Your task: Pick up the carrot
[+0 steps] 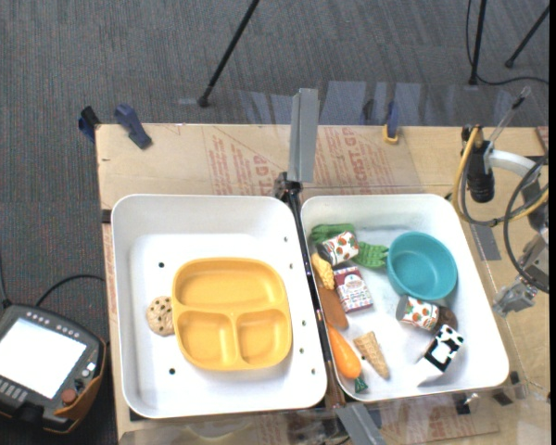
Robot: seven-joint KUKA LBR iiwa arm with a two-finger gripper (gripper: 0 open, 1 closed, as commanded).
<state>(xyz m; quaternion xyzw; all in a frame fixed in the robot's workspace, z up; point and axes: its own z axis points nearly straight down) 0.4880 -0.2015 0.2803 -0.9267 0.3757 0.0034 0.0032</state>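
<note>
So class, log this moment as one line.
carrot: right bin, near left wall, beside cone | not gripped | yellow tray: left bin

At the right edge of the camera view, part of the robot arm point(530, 248) comes into the picture, just outside the right rim of the right-hand bin. What shows is grey metal wrapped in looping black and yellow cables, with a white curved piece near the top. A small grey metal part juts out at its lower end. The fingers cannot be made out here.
</note>
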